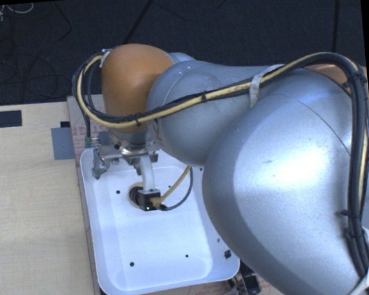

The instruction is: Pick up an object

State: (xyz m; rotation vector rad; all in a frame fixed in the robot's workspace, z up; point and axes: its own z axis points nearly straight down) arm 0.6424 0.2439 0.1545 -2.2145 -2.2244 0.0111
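Reaching in from the right, the grey arm (292, 185) covers most of the right half of the view and hides the right side of the counter (29, 223). One white bin (148, 244) is seen under it. Its left rim and near rim are free, and its far rim and right rim pass under the arm. The floor of the bin is bare white in the middle and toward the near-left corner, with some small dark dots (131, 265) on it, so the open room lies on that side. On the left of the bin the pale counter is flat, with some dark flat patches (0, 125) near its far edge.

The orange band (132, 74) sits at the far-left corner of the bin, and the wrist points down from it. The hand (130, 156) hangs over the far part of the bin, close to the far rim. How far the hand is open I cannot tell, and I see nothing held in it.

A small dark thing (227, 254) lies at the right rim of the bin, just beside the arm and well apart from the hand; it is too small to tell what it is.
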